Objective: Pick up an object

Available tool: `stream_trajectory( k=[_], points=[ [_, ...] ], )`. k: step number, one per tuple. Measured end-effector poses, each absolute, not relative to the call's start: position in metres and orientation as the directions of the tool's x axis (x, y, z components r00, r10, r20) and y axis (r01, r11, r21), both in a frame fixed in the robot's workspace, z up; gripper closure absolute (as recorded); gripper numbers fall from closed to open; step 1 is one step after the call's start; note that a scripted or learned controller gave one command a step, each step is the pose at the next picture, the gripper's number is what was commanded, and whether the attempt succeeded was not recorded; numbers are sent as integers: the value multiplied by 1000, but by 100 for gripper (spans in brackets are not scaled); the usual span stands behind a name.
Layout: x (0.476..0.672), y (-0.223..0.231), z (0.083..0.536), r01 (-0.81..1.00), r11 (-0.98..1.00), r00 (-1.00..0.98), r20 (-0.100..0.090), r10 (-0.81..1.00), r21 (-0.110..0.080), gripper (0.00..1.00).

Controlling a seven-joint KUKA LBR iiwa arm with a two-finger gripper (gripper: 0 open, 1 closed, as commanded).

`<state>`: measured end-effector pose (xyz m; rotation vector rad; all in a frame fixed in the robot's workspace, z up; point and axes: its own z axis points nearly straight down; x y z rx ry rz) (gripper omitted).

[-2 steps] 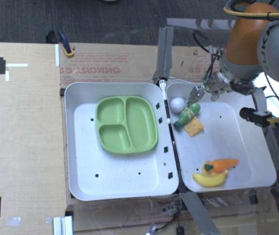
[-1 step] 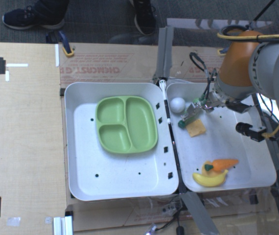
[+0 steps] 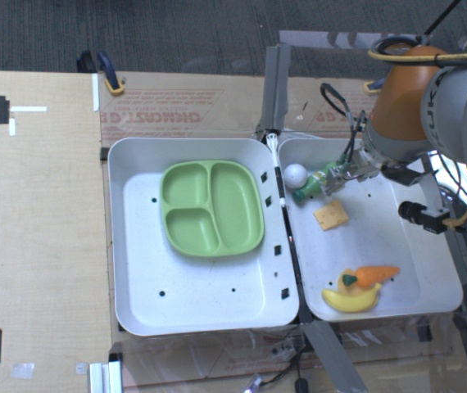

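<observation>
The right bin (image 3: 414, 252) holds several small objects. A green object (image 3: 311, 187) lies near its back left corner, next to a white ball (image 3: 296, 173). A tan cracker-like square (image 3: 330, 215) lies just in front of them. At the front edge, a yellow banana (image 3: 351, 300) rests against an orange carrot (image 3: 374, 276). My gripper (image 3: 344, 173) is low in the bin, right at the green object's right end, with the grey and orange arm behind it. Whether it grips the green object is unclear.
The left bin (image 3: 135, 277) holds a green divided plate (image 3: 213, 208). A raised ridge (image 3: 283, 219) separates the two bins. A black cable and fitting (image 3: 420, 214) hang off the arm over the right bin. Bare white floor lies in the middle right of the right bin.
</observation>
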<state>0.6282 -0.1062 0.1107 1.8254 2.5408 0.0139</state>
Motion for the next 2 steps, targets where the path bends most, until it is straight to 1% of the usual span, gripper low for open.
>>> stream_trajectory(
  k=[1, 2],
  points=[
    [652, -111, 86, 977, 210, -209, 8, 978, -28, 100],
    [629, -166, 92, 929, 369, -369, -1, 929, 0, 100]
  ],
)
